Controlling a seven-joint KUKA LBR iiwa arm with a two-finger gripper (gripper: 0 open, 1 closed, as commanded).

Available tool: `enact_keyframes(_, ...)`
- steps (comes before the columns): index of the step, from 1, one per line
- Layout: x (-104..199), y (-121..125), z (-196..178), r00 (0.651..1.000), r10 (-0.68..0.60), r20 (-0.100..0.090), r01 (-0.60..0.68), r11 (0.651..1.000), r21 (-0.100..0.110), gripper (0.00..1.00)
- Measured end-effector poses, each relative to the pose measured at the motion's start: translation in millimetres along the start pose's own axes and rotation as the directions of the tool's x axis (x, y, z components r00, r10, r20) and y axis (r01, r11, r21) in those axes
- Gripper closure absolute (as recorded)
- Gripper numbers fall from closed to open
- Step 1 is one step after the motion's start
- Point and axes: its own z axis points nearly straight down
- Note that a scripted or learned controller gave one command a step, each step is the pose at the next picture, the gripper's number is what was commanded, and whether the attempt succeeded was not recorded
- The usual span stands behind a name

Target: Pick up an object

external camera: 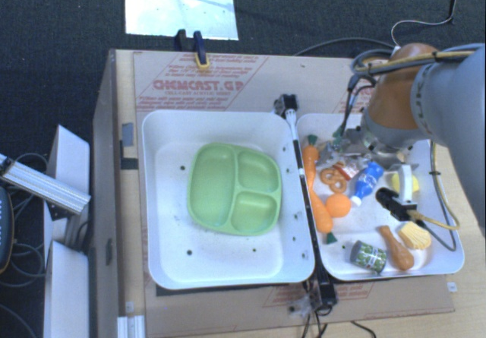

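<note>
My gripper [343, 150] hangs low over the far part of the right bin [444, 253], just above a pretzel [332, 177] and beside a blue and white bottle [366, 181]. Its tip is a blur of grey metal, and nothing can be made out in it. An orange carrot [310, 162] lies along the bin's left wall, with a second carrot [323, 216] nearer the front. An orange ball [339, 206] rests between them. A green can [368, 255], a brown drumstick [396, 247] and a yellow wedge [415, 235] sit at the front.
The left bin [163, 253] holds a green divided plate [234, 188]. A white and yellow item [406, 180] lies at the right bin's right side. The grey arm with its orange band [395, 93] crosses the far right corner.
</note>
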Motion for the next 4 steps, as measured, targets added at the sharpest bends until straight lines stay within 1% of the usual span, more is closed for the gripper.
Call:
enact_keyframes(1, -20, -20, 17, 1.0, 0.001, -0.003, -0.001, 1.0, 0.017, 0.0)
enact_keyframes(2, -9, -19, 17, 1.0, -0.001, -0.004, 0.001, 1.0, 0.017, 0.0)
enact_keyframes(3, -5, -14, 17, 1.0, -0.001, -0.003, 0.001, 1.0, 0.016, 0.0)
enact_keyframes(4, -5, -13, 6, 1.0, -0.002, -0.003, 0.002, 1.0, 0.014, 1.0)
